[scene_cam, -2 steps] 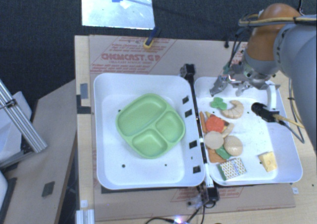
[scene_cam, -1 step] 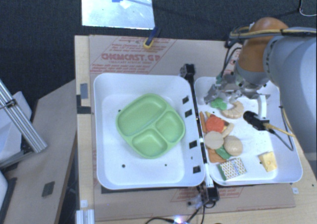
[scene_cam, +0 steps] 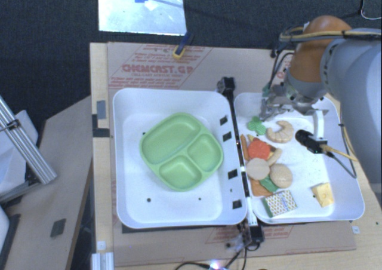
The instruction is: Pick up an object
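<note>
The green toy piece (scene_cam: 256, 124) lies in the right bin (scene_cam: 343, 170) just beside the gripper (scene_cam: 271, 111), on its camera side and a little toward the left bin. Nothing shows in the gripper's grasp. The view does not show whether the gripper is released or clenched. A pale crescent-shaped pastry (scene_cam: 280, 132) lies just beside the green piece, also close under the gripper on its camera side. Farther from the gripper in that direction sit a red tomato (scene_cam: 258, 148) and a thin orange carrot (scene_cam: 243, 143) along the bin's inner wall. After them come a round beige biscuit (scene_cam: 258, 169) and a tan bun (scene_cam: 281, 175), touching each other. Well apart from the gripper, near the bin's camera-side rim, lies a checkered packet (scene_cam: 280, 202). A yellow cheese wedge (scene_cam: 323, 194) lies alone toward the outer corner. Across the divider from the gripper, the left bin (scene_cam: 128, 143) holds a light green divided plate (scene_cam: 182, 152).
</note>
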`<control>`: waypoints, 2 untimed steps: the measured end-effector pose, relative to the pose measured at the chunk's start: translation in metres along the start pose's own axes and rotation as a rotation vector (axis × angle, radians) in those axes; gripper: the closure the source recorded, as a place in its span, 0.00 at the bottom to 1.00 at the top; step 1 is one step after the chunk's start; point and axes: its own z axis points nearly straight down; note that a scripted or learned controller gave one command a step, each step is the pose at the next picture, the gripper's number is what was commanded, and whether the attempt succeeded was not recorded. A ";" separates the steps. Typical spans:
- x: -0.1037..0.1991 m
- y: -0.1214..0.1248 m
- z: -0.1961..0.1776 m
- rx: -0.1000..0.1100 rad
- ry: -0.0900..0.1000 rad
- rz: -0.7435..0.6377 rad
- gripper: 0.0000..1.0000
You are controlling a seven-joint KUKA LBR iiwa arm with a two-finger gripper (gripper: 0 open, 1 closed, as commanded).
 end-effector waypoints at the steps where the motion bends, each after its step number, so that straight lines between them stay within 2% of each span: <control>1: -0.009 0.005 -0.052 -0.002 -0.001 0.004 1.00; 2: -0.013 0.011 -0.117 -0.005 -0.001 0.000 1.00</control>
